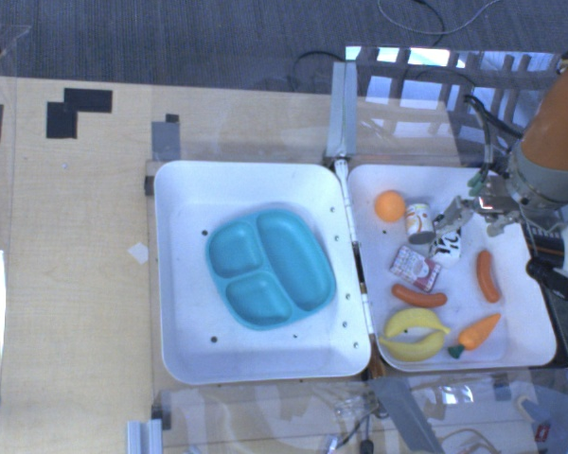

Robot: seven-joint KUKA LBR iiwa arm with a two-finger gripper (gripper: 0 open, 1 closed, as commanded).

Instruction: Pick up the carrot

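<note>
The carrot lies at the front of the right bin, orange with a green stub pointing left toward the banana. My gripper hovers in the middle of that bin, over a small white bottle with black marks. It sits well behind and to the left of the carrot and is not touching it. The grey arm with its orange band comes in from the right edge.
Around the carrot are a yellow banana, a sausage and another sausage. An orange ball, a small can and a pink packet lie further back. The left bin holds a blue divided plate.
</note>
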